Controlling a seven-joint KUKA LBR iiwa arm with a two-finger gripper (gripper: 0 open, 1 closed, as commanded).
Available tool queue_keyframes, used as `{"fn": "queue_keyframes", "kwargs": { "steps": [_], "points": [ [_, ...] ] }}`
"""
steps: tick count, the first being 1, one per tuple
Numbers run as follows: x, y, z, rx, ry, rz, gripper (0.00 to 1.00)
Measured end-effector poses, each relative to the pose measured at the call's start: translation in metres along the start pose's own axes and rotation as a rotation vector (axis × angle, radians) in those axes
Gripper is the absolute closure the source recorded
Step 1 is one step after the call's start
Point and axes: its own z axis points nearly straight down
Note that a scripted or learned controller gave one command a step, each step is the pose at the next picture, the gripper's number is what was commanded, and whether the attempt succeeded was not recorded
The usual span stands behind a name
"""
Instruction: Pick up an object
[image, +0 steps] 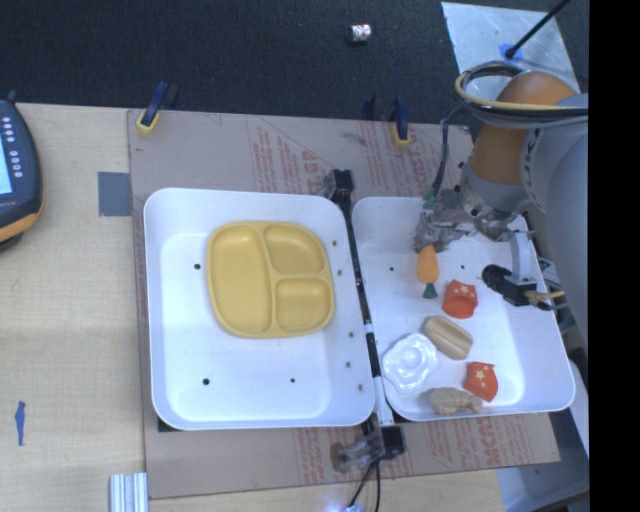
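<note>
My gripper (433, 236) hangs over the far left part of the right bin (540, 395). Its tip is right at the top end of an orange toy carrot (428, 265) with a green end, which points toward the bin's near side. Whether the carrot is gripped or just lying under the tip cannot be told. To the carrot's right is a red toy piece (460, 298). Nearer the front lie a tan bread roll (447, 336), a crumpled clear-white piece (410, 362), a second red piece (481, 380) and a beige lump (452, 401).
The left bin (180, 390) holds a yellow divided plate (270, 277). A ridge where the two bins meet (358, 300) runs just left of the carrot. Clamps (400, 125) stand at the board's far edge, and a control pendant (15, 170) lies far left.
</note>
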Motion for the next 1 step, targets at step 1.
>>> {"fn": "queue_keyframes", "kwargs": {
  "steps": [1],
  "points": [
    [0.0873, -0.0426, -0.0924, -0.003, 0.004, 0.003, 1.00]
  ]
}}
